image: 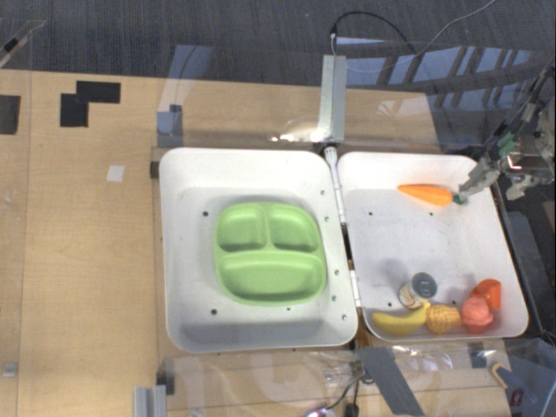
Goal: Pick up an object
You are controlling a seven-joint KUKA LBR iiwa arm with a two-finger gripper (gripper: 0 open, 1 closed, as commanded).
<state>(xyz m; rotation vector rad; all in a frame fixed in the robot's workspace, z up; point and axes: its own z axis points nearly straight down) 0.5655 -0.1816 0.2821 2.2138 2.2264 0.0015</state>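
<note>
We see the gripper [476, 181] at the right bin's [382, 233] far edge, tip just beside the carrot [426, 195], likely lined up to take it; whether it's clenched we cannot tell

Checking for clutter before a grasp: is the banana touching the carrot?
Apart. The camera view shows the banana at the right bin's near edge and the carrot near its far side, bare white floor between them.
</note>
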